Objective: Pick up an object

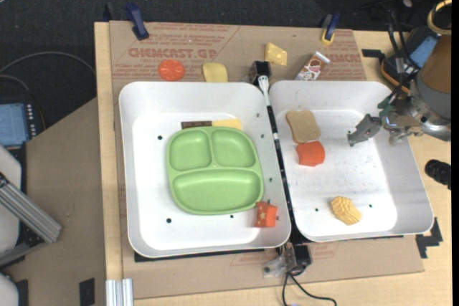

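Corn piece (346, 211) nearest, low in the right bin (401, 175); pick-up not yet begun.

Above the corn, an orange-red block (310, 153) and a tan bread slice (304, 125), near each other toward the bin's left wall. End effector (367, 129) poised over the right bin's upper right part, well apart from all three pieces, nothing between its fingers; open or closed, cannot tell at this angle. Left bin (136, 154) carrying a green tray (214, 171) with a small orange toy (266, 214) at its lower right corner. Beyond the bins, on the desk (115, 61), a red toy (171, 69), two yellow pieces and a small packet. By this look, no grasp made so far: choosing a target, descending, closing and lifting all left to do.
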`<action>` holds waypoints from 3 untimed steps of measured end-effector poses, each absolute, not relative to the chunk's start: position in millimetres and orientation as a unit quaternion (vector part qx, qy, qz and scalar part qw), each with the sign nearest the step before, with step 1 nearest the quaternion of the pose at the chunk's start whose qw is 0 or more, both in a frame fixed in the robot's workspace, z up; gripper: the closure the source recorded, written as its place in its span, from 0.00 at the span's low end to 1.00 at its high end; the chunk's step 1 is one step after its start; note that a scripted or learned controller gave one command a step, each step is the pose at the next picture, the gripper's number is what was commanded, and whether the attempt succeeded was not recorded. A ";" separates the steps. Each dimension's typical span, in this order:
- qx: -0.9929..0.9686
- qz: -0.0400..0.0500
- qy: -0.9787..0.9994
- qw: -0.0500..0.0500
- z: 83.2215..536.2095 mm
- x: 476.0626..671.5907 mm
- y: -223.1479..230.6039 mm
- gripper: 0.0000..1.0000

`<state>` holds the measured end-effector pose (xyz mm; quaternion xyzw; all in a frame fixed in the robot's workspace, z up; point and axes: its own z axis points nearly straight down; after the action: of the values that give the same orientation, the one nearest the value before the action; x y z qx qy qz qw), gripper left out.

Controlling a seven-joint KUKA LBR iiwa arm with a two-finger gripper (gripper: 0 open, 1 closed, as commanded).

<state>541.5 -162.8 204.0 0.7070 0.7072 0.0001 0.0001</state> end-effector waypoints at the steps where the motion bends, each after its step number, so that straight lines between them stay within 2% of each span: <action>1: 0.703 0.003 0.711 0.002 184.0 622.9 -73.3 0.00; 2: 0.708 -0.002 0.706 -0.004 83.5 577.9 -99.0 0.00; 3: 0.708 0.000 0.706 0.001 98.6 581.1 -98.4 1.00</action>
<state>581.1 -98.4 98.6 0.7078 0.7064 0.0003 0.0008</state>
